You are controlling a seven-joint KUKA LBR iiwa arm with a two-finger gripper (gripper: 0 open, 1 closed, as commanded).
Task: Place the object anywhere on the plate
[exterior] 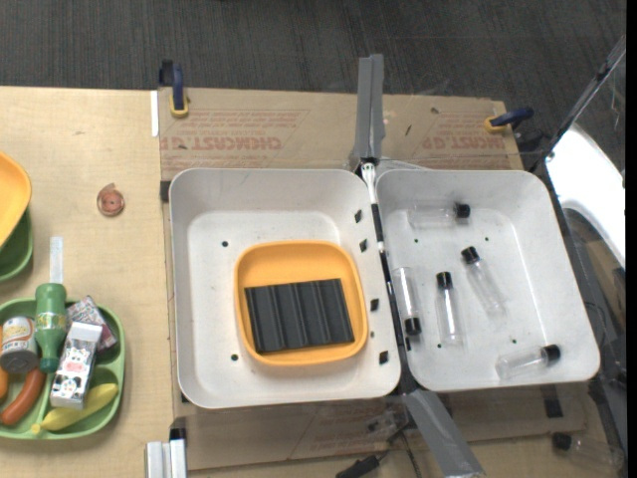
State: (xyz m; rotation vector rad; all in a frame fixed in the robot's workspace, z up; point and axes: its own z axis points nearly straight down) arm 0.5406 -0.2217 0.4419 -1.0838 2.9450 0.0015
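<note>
Overhead and slightly slanted, looking down on a pale wooden bench (80,147).

At the bench's left edge, part of a yellow bowl (10,195) stacked on a green one (12,257). Just right of these, a small pink round item (111,200) lying alone. Near the front left corner, a green divided tray (105,396) packed with toy food: a small tin (17,335), a green bottle (49,325) standing up, a white carton with dark print (72,364), a red sausage (22,398) and a yellow banana (78,409). Labels on tin and carton too small to read.

Further right, a brown cardboard sheet (259,132) beneath both bins, clamped at its back corners by blue-and-yellow clamps (175,90). Red lettering along the sheet's back edge, upside down from this angle, apparently "CHEMCAST GP", printed twice.

On the cardboard, the left white bin (199,267). In its middle, a yellow plate (261,267) with rounded corners. Resting flat on the plate, inside its rim, a black ribbed block (301,315) with lengthwise grooves.

Touching that bin's right side, the right white bin (528,227). Scattered across its floor, five clear vials with black caps (446,307), lying on their sides, one against the left wall, one near the back, one near the front right corner. No readable marks on the vials.
</note>
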